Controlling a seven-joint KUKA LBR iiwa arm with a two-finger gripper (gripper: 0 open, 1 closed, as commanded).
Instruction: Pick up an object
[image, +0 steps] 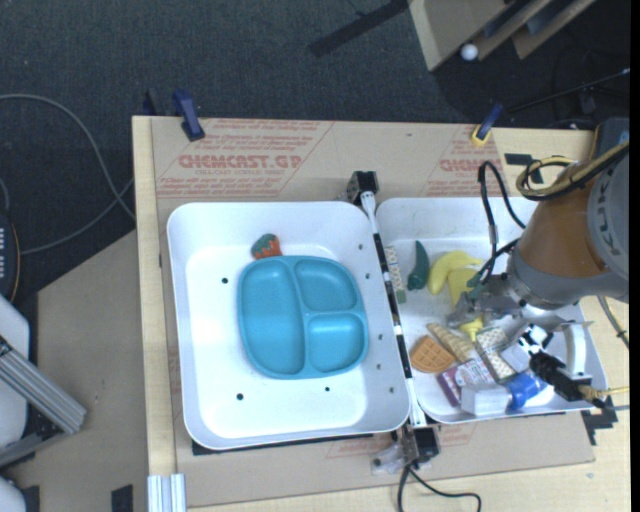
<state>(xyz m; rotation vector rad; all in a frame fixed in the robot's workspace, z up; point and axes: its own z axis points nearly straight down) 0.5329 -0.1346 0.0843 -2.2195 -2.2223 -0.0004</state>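
Two white bins sit side by side on a bench; the left bin (200, 330) holds a blue divided plate (300, 315) with a small orange-and-green toy (266, 245) just beyond it; the right bin (425, 215) holds a jumble of toy food, including a yellow banana (450, 272) and a waffle (432, 353); the gripper (487, 312) reaches down among them, its grasp impossible to tell.

Robotics lab, clamped board bench (300, 150) (printed lettering); loose cables (60, 190), dark carpet (80, 50)
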